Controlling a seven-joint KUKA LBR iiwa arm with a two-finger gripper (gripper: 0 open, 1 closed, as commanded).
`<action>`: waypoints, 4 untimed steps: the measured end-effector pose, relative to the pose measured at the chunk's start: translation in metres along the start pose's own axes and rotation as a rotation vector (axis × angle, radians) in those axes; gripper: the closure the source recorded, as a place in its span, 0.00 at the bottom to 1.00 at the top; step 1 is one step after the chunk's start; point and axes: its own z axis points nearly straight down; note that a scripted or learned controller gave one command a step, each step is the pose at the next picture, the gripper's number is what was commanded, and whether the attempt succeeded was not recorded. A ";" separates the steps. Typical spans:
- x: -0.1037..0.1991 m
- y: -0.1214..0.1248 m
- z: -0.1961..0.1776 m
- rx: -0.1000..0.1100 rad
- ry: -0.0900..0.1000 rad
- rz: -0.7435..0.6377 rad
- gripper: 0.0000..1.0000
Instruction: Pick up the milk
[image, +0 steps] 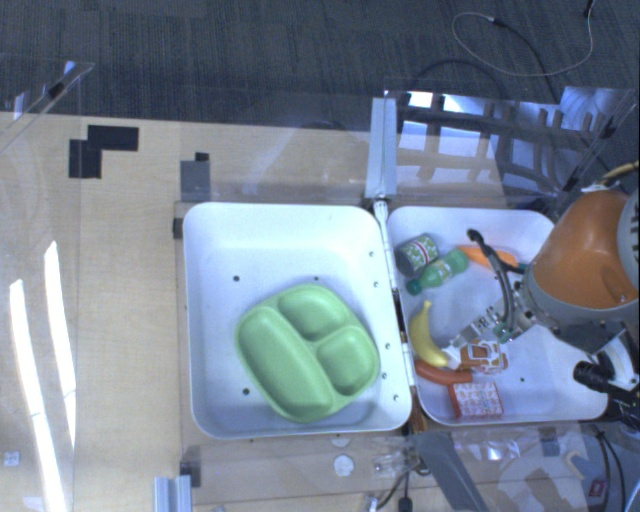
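Note:
The milk (484, 353) is a small white carton with orange-red print, lying in the right bin (560, 400) near its front, just right of a banana. My gripper (497, 326) hangs low directly over the carton's upper edge, at or very near its top. The arm's grey wrist and orange band (588, 262) rise to the right and hide the bin's right side. I cannot tell whether the carton is gripped.
In the right bin also lie a yellow banana (428, 338), a red sausage (440, 374), a red box (477, 399), a green bottle (440, 271), a dark can (416, 250) and an orange carrot (490, 257). The left bin (215, 300) holds a green divided plate (308, 350).

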 end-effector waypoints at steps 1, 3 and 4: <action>0.017 0.008 0.001 0.004 0.005 0.224 0.00; -0.008 -0.023 0.011 0.050 0.037 0.554 1.00; 0.018 -0.008 -0.064 0.077 0.032 0.944 1.00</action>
